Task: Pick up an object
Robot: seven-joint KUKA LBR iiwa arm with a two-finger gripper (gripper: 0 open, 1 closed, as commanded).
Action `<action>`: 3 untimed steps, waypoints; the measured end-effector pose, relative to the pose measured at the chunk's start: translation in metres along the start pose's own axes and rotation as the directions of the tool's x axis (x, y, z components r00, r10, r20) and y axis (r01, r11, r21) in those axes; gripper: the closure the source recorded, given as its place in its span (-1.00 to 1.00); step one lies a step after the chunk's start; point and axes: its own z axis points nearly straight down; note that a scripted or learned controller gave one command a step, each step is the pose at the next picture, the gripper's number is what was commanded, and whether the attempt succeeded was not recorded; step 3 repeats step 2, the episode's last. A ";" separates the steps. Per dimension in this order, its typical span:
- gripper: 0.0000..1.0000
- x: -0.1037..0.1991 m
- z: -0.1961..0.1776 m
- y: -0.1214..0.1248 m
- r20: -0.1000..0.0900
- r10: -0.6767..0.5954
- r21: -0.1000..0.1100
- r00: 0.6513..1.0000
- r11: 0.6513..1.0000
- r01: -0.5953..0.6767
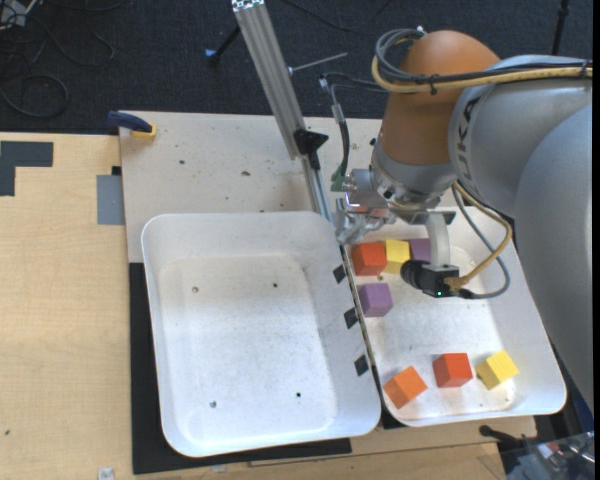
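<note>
Your gripper (365, 223) is hanging over the right bin (540, 388), just above the orange cube (369, 258); you cannot tell its finger state.

Robotics lab, white bins (170, 238), floor cables (20, 78)

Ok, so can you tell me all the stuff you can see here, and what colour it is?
bins: 2, white, side by side on the bench; left bin, right bin
purple block: 1, right bin, near the divider
orange-red block: 1, right bin, under the wrist
yellow block: 1, beside it
front row, right bin: orange block, red block, yellow block
clamp: 1, blue and yellow, bench's far left corner
metal rail: 1, silver, slanting above the bins
arm: 1, grey with orange band; pincer over the right bin's far end
</note>
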 end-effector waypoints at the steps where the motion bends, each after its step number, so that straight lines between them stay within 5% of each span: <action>1: 1.00 0.041 -0.011 0.017 0.002 0.001 -0.002 1.000 1.000 -0.001; 2: -1.00 0.041 -0.010 0.016 0.003 -0.002 0.002 1.000 1.000 0.002; 3: -1.00 0.041 -0.010 0.016 0.003 -0.002 0.002 1.000 1.000 0.002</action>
